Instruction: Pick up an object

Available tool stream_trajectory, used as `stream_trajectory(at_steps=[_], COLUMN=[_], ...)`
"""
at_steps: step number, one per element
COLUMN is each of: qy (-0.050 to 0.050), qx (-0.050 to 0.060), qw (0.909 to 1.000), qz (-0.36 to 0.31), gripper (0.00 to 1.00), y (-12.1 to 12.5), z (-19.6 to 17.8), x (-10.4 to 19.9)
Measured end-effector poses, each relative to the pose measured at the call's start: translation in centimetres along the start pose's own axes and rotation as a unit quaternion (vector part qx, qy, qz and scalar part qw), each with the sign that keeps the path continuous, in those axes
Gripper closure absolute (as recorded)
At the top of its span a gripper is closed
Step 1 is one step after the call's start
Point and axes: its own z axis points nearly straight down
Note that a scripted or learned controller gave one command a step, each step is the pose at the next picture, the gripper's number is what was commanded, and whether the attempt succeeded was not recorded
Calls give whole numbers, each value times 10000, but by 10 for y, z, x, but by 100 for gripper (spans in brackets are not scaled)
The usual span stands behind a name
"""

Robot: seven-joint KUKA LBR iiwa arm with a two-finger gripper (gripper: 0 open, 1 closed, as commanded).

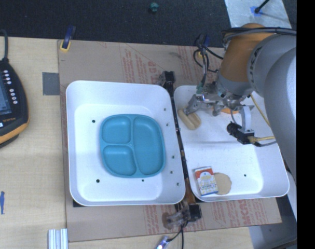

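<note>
In the right bin (261, 162), a tan oval object (190, 120) lies at the far left corner. My gripper (203, 109) hangs at that corner and is open, with its left finger (191, 107) just above the tan object and nothing between the fingers. At the bin's near left, a small white and red packet (204, 181) lies against a flat tan disc (222, 183).
The left bin (84, 185) holds a blue divided plate (132, 145). A black and orange handheld pendant (4, 100) lies on the bench at the far left. The arm's black cable fitting (241, 132) hangs over the right bin's middle.
</note>
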Motion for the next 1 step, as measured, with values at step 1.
stream_trajectory(at_steps=[1], qy=[0], qx=[-5], qw=[10000], qz=[12], gripper=[0], y=[0], z=[0], x=[-3])
